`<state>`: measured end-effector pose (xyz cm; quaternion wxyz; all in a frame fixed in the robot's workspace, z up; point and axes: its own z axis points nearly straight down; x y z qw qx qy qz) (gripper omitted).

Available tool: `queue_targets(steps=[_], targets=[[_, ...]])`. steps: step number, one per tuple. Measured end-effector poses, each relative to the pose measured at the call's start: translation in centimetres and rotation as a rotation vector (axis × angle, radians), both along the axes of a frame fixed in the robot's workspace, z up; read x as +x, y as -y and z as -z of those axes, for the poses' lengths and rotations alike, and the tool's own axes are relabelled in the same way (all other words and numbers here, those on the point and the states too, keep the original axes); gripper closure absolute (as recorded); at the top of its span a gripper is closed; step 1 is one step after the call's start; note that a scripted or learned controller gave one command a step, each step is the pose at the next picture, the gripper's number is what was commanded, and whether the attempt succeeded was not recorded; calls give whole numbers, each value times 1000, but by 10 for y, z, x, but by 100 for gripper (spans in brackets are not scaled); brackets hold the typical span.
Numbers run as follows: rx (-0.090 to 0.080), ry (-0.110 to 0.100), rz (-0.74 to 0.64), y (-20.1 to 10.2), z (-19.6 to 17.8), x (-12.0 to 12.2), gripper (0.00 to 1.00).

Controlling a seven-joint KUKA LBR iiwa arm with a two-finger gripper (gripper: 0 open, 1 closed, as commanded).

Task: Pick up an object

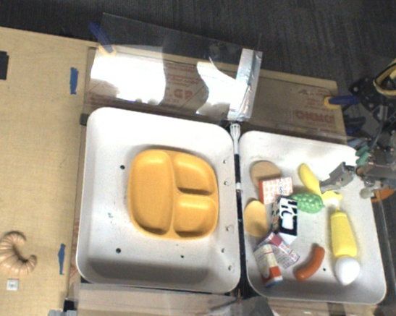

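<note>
Claw (pixel 338 177) reaches in from the right over the far part of the right bin (pixel 375 277); whether it is released or clenched cannot be told. It hovers just beside a small yellow banana (pixel 308 178). Also in that bin lie a yellow bottle with a white cap (pixel 343 243), a red sausage (pixel 310 263), a green knobbly toy (pixel 308 203), a red and white box (pixel 275 190), a black and white card (pixel 288 219) and a tan round piece (pixel 264 171). Left bin (pixel 100 176) holds a yellow divided tray (pixel 173 192). On the wooden surface (pixel 14 164), near left, rests a curled pastry toy (pixel 16 253).
</note>
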<state>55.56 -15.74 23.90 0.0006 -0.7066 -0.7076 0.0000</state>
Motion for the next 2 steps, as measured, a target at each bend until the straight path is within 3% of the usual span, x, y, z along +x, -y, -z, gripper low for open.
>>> queue_targets(steps=[1,2], targets=[[-1,6,67,45,140,-17,0],[-1,5,68,45,131,-18,100]])
